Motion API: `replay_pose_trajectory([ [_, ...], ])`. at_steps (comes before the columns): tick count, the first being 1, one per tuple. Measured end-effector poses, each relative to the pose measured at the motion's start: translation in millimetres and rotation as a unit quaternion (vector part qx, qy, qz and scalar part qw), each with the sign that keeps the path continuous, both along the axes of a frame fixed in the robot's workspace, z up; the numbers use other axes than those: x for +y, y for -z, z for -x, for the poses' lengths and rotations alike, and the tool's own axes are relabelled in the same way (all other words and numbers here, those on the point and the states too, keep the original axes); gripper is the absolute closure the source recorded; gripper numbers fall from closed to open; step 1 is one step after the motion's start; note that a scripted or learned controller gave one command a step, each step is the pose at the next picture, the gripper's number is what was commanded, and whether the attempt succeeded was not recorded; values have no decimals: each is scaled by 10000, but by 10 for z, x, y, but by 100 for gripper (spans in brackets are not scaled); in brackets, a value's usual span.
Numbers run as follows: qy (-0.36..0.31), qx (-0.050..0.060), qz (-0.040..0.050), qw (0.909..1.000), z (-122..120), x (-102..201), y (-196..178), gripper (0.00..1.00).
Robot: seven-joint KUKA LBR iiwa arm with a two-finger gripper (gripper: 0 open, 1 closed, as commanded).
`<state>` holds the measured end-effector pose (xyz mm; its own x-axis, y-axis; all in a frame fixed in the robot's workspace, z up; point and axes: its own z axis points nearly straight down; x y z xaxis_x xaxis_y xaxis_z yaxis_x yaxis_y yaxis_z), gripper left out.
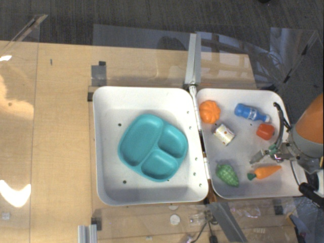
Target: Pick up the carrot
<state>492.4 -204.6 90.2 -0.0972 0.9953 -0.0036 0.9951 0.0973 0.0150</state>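
Carrot (pixel 265 172) lies in the right bin (pixel 243 192), near its front right corner, leaf end pointing left, untouched. Green pinecone-like toy (pixel 227 174) sits left of it. Gripper (pixel 263 156) hangs just above the carrot, fingers spread open, nothing between them. Farther back: red block (pixel 265 131), small white can (pixel 223 134), orange pumpkin (pixel 209 111), blue bottle (pixel 250 112). Left bin (pixel 106 135) holds a teal divided plate (pixel 153 147).

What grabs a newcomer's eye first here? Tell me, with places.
The teal divided plate dominates the left bin. In the right bin, bright toys scatter: an orange pumpkin, a blue bottle and the carrot, lying just below the gripper.
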Motion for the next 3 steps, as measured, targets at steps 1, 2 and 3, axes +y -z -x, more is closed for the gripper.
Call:
replay_pose_trajectory([
  [1,-128,-19,20,9999,-6,372,-6,0],
  [2,79,-4,2,10000,-1,-5,-1,0],
  [3,81,-20,19,10000,-6,341,-5,0],
])
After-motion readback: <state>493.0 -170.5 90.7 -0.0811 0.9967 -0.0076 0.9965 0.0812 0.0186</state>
